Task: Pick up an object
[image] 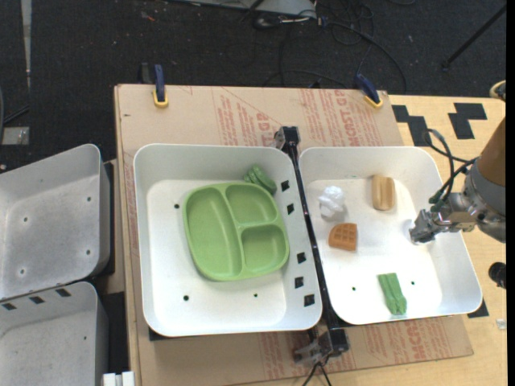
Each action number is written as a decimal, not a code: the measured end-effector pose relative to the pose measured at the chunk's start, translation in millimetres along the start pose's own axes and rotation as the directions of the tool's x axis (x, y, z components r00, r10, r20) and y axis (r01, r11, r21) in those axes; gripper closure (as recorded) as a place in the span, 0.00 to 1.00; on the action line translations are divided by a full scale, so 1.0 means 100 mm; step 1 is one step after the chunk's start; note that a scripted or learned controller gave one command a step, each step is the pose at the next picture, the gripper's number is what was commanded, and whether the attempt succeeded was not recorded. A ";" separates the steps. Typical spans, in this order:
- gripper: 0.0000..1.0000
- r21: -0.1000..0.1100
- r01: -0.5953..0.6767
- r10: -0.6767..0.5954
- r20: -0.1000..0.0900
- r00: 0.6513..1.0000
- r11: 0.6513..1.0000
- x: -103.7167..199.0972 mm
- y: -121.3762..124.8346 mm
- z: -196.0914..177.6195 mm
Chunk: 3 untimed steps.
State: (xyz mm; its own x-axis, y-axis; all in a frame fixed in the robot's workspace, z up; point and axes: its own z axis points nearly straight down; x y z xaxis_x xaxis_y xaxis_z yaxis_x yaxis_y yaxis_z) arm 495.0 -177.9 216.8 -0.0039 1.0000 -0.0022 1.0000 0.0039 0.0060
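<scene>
Dark floor with loose cables runs along the far side; on it I see a brown cardboard-topped bench (209, 111) with two blue-and-yellow clamps on its far edge, one far left (159, 85), one far right (368, 89).

Camera view, from above at a slant: two shallow white bins sit side by side, touching along a black divider strip. Left bin (161, 296) holds a green divided plate (236, 232) with three compartments, lying flat near the middle. A small green item (259, 177) sits just beyond the plate's far right corner, touching or nearly touching its rim; I can't tell which.

Right bin (451, 280) holds four loose things, well apart. A crumpled white piece (331, 202) lies far left, close to the divider. A tan bread-roll shape (382, 192) lies to its right, far side. A brown waffle piece (344, 237) sits just near of the white piece. A green elongated piece (393, 293) lies near side, right of centre.

My arm comes in from the right. The gripper (424, 230) is over the right part of the right bin, beside the bin's right wall, apart from all four things. I see nothing between its fingers; whether they are apart or together I cannot tell at this size.

Grey metal panels (48, 215) lie left of the bench.
</scene>
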 end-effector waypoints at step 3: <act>1.00 0.005 0.004 -0.004 -0.004 1.000 1.000 1.06 0.38 -0.29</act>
State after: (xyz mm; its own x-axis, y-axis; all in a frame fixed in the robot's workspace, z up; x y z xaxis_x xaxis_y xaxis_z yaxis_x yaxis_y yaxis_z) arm 532.4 -71.5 245.5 -0.0083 1.0000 0.0015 1.0000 0.0083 0.0007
